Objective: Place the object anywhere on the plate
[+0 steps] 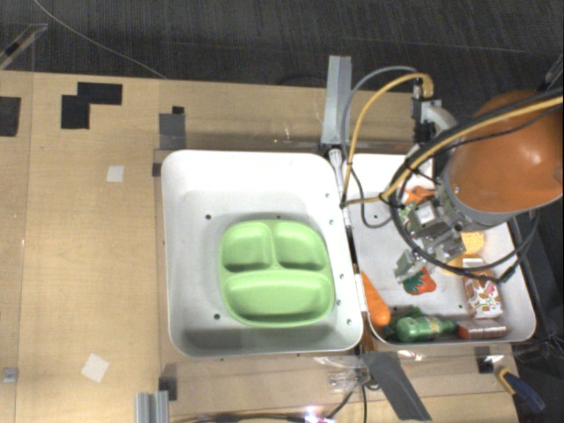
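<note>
Green plate (277,271) is set in the left bin (185,192), kept bare for delivery. Right of the plate, the gripper (414,267) is lowered among carrot (376,300), green bottle (421,329) and cartons. No object is seen held; finger state cannot be told.

- Arm (515,161) cut off at frame's right edge; orange band hides upper right of right bin (529,311).
- Gripper (416,267) buried in cables; finger state unreadable.
- Small reddish item (426,282) at gripper tip: too blurred to identify, contact unclear.
- Orange carrot-like item (376,300) partly overlapping bin rim.
- Box (484,297) print illegible.
</note>
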`<state>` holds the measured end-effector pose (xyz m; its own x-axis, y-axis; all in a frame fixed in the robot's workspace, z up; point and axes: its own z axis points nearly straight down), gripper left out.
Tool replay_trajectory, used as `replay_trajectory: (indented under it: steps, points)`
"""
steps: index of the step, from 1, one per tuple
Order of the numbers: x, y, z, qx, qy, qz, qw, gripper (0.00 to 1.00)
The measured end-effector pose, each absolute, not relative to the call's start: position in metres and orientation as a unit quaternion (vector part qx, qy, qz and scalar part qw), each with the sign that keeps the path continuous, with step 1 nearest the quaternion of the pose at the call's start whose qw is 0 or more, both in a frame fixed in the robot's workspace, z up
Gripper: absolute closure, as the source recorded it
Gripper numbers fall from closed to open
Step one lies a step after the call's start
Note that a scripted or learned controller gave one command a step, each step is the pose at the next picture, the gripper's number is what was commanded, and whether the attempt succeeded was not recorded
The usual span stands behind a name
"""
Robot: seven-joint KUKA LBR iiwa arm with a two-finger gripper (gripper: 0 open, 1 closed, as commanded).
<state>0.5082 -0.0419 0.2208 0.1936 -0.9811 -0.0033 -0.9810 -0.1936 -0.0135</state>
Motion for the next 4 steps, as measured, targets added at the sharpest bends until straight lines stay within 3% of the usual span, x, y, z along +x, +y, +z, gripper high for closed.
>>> replay_trajectory:
  steps: [1,2,3,4]
  points:
    - [0.557,0.017,0.184,-0.775,0.632,0.0008,0.003,1.0]
    - [0.533,0.093,0.294,-0.812,0.583,-0.0048,0.007,1.0]
    - [0.492,0.038,0.394,-0.784,0.62,-0.0054,0.005,1.0]
    - [0.488,0.063,0.311,-0.824,0.567,-0.0003,0.003,1.0]
